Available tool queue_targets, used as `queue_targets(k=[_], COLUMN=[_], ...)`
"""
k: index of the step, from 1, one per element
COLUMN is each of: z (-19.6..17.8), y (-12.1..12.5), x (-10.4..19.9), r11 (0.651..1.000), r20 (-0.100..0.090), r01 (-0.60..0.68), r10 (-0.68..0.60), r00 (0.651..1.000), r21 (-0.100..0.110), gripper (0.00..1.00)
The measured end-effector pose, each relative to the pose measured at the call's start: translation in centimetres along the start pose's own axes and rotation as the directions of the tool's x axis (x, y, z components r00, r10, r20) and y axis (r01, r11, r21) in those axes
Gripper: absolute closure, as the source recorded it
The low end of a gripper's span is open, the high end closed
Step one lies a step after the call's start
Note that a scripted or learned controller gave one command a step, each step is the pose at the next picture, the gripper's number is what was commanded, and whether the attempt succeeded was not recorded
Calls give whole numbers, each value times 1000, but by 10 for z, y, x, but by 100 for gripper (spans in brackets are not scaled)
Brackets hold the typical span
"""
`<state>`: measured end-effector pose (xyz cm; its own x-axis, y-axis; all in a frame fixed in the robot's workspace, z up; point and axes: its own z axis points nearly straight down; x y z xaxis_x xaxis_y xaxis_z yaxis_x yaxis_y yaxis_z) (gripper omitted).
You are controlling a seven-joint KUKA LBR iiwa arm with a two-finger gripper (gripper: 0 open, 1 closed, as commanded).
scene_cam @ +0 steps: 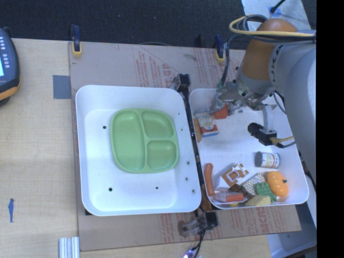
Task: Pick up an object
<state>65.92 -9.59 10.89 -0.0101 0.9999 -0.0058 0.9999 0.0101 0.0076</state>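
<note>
Objects for picking are all in the right bin (299, 196) on my feed: small carton (206, 123) near its top left, little can (267, 159), orange pumpkin toy (277, 184), sausage (208, 178) w/ a toy pile along the bottom. Gripper (224, 102) is low at the bin's top corner, just beside the carton (can't tell its state tbh). Left bin (86, 160) has a green divided plate (144, 140).

Arm (279, 63) reaching in, tool (224, 102) low
</note>
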Motion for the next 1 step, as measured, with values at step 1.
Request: queue_targets(k=[1], z=[-86], y=[-37], x=[42], r11=[1000], r20=[-7], r01=[-4], r10=[4], r00=[1000], r21=[11], gripper=[100])
